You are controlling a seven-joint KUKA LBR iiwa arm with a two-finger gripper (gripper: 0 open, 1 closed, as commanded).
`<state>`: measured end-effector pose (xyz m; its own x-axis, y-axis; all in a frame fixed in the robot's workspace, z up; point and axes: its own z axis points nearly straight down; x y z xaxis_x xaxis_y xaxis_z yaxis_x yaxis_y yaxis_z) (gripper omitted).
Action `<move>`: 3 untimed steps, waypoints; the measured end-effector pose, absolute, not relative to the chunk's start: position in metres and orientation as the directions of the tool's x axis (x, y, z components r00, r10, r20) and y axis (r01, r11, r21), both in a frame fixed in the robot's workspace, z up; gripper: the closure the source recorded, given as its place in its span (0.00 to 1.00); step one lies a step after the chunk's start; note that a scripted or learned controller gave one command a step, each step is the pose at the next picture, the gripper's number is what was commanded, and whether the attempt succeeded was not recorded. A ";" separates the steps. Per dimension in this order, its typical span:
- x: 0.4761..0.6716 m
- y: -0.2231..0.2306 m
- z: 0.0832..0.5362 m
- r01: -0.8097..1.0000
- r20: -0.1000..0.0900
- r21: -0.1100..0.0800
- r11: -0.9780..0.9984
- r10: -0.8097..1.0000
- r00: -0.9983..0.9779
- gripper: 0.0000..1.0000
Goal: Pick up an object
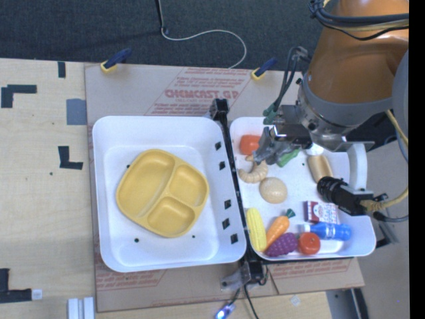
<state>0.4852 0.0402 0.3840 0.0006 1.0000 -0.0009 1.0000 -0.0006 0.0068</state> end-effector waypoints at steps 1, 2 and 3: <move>0.482 0.046 0.290 1.000 -0.003 -0.016 -0.001 1.000 0.001 1.00; 0.485 0.086 0.399 1.000 0.001 0.005 0.006 1.000 -0.006 1.00; 0.485 0.083 0.401 1.000 -0.006 -0.011 0.001 1.000 -0.001 1.00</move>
